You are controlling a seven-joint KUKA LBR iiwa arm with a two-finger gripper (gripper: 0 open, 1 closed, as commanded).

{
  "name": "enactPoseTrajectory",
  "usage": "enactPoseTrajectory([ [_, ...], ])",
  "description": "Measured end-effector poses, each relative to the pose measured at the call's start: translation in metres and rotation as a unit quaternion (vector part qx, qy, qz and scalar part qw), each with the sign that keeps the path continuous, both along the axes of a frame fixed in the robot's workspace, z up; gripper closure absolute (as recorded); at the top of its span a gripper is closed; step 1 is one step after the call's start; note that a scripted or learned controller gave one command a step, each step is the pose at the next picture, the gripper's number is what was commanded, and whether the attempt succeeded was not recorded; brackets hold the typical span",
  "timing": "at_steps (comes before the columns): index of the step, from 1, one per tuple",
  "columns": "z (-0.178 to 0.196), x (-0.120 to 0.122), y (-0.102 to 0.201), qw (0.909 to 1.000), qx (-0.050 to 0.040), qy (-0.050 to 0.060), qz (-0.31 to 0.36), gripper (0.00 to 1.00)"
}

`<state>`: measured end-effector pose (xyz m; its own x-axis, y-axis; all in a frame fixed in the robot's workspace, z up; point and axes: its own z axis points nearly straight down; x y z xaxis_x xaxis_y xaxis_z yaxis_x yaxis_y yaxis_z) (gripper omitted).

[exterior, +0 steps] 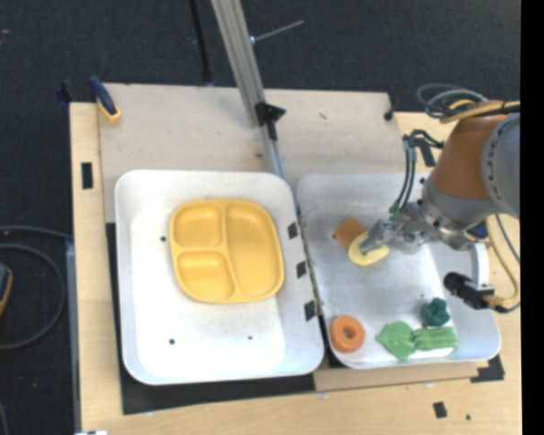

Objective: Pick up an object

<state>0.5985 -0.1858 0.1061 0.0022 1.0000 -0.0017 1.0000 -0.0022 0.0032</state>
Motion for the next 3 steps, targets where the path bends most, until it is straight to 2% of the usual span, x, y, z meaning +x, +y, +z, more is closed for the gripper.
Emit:
enactPoseTrajectory([
  [1, 0.017, 0.003, -0.001, 1.0000, -0.0010, -0.006, 0.000, 1.00],
  [2, 0.081, 0.007, -0.006, 1.0000, -0.0010, -0.003, 0.002, 1.00],
  [3, 0.127, 0.013, -0.004, 1.0000, -0.0004, -0.001, 0.002, 1.00],
])
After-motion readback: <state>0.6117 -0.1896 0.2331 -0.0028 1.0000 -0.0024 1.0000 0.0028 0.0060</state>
